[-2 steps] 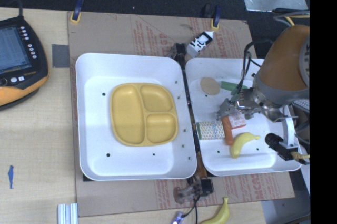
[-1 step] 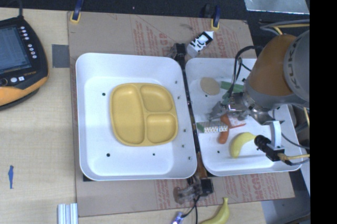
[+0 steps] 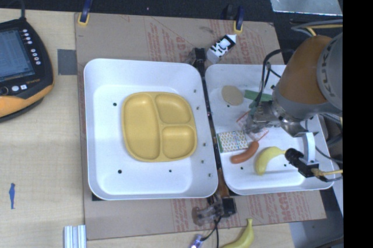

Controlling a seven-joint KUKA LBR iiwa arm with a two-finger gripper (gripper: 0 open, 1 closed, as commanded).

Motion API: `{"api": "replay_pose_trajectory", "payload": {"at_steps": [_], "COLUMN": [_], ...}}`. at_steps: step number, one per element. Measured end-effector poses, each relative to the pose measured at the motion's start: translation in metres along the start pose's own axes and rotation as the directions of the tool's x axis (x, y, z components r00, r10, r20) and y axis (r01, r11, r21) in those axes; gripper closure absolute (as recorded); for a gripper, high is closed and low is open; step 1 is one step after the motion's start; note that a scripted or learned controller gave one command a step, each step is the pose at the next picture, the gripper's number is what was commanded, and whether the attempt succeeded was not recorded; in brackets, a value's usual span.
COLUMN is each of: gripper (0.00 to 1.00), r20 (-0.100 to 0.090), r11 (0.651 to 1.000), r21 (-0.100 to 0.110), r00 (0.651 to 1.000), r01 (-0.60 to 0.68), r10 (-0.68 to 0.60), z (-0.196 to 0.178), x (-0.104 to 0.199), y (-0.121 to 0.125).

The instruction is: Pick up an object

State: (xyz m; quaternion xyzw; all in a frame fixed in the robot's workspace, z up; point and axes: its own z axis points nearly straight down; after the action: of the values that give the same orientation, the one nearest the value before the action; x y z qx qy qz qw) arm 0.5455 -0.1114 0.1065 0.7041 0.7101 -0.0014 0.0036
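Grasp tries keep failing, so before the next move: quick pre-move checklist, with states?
1. Pincer over right bin: ok.
2. Finger state: cannot tell, wrist hides it.
3. Anything held: cannot tell.
4. Targets in right bin near pincer: hotdog, banana, checkered packet, tan disc: ok.
5. Hotdog and banana lie close together, double-grab risk: not ok.
6. Yellow tray alone in left bin, out of the arm's way: ok.

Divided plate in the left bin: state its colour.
Plain yellow divided plate, seen clearly in the camera view from above.
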Motion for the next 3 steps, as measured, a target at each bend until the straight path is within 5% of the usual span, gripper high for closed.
{"api": "replay_pose_trajectory", "payload": {"at_steps": [1, 2, 3], "gripper": [0.0, 0.0, 0.0], "r20": [0.0, -0.007, -0.007], "r11": [1.0, 1.0, 1.0], "r21": [0.0, 0.005, 0.009], "r00": [1.0, 1.0, 1.0], "r01": [0.0, -0.004, -0.002], "r10": [0.0, 0.004, 0.002], "z": [0.0, -0.07, 0.016], "x": [0.0, -0.033, 0.002], "y": [0.0, 0.047, 0.039]}}
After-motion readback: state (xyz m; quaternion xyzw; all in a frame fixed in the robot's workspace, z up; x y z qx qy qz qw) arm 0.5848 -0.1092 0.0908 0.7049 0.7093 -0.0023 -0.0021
